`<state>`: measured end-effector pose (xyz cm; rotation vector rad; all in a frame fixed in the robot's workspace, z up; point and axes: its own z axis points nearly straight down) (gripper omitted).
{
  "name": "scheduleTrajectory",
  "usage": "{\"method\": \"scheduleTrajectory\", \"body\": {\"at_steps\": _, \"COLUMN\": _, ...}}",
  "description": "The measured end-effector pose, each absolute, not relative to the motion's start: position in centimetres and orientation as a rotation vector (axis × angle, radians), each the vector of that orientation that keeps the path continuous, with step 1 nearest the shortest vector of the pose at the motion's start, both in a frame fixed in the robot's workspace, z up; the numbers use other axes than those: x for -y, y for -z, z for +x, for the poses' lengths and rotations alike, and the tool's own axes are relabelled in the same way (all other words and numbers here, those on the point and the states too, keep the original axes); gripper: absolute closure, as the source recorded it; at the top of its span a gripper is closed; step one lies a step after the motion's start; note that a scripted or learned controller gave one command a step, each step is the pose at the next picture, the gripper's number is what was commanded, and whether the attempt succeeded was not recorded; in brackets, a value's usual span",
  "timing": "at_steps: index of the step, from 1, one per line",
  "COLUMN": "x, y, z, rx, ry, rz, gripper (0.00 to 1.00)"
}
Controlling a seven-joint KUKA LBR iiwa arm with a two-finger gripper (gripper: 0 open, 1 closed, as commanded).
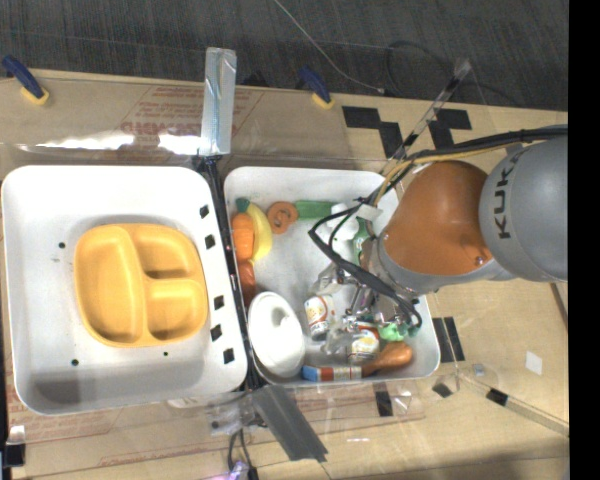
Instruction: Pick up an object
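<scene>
From my remote seat, the claw was down in the right bin, buried in the clutter near its lower end. I couldn't tell if it was spread or pinching anything, so I judged the pick as not done yet, with the lift left. Count: two white bins, one yellow divided tray alone in the left bin, and on the right one white bowl, one small can, one banana, plus a few toy foods.
</scene>
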<state>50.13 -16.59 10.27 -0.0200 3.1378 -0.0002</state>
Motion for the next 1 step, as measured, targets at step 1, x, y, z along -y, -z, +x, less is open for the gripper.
{"method": "scheduleTrajectory", "body": {"at_steps": 1, "x": 14.29, "y": -9.47, "z": 50.90, "rx": -3.130, "ry": 0.006, "rz": 0.212, "gripper": 1.00}}
